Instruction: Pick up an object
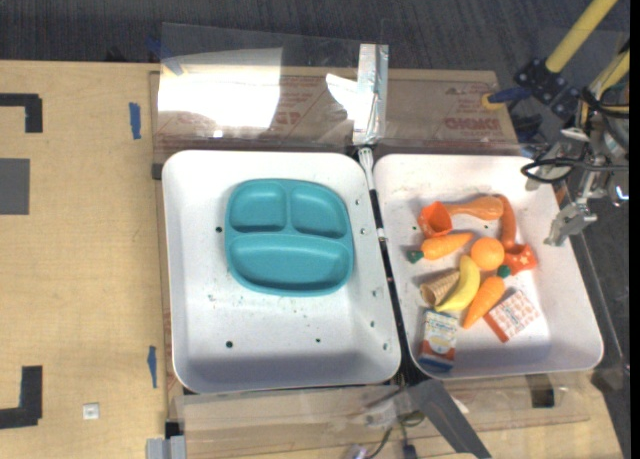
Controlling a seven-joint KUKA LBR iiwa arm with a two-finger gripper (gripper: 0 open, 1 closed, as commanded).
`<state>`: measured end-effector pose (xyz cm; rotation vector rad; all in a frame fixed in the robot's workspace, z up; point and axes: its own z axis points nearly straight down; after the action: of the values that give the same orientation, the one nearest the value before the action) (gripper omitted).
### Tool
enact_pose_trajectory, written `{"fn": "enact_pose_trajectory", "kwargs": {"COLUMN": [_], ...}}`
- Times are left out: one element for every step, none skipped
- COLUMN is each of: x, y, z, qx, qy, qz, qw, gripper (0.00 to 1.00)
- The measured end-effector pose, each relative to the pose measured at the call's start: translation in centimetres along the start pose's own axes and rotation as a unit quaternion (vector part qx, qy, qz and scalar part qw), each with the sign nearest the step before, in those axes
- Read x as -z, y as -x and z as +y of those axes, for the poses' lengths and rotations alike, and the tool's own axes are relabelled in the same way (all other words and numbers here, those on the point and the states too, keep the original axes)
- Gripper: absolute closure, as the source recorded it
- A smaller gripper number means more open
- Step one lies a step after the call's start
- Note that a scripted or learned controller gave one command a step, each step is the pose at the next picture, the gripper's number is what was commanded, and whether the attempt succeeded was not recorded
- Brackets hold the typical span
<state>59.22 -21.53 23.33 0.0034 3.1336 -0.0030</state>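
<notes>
The right white bin [575, 342] holds a heap of toy food. In it lie an orange fruit [487, 253], a yellow banana [461, 287], a carrot [484, 299], a tan squash [481, 209], a waffle cone [436, 287], a small red piece [520, 261], a red-and-white packet [513, 314] and a small carton [438, 335]. My gripper [568, 219] hangs over the bin's right rim, to the right of the heap and apart from it. Nothing shows in its grasp.
The left white bin [190, 327] bears a teal divided plate [289, 235]. A clear plastic sheet [270, 97] stands behind the bins. Cables and a yellow bar [590, 12] crowd the upper right. Tan board [70, 247] lies to the left.
</notes>
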Motion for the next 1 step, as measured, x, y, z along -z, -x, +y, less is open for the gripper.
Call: {"fn": "enact_pose_trajectory", "kwargs": {"x": [-9.68], "y": [-2.58], "z": [1.57], "qx": [0.010], "qy": [0.002], "qz": [0.005], "qw": [0.9999], "gripper": [0.00]}}
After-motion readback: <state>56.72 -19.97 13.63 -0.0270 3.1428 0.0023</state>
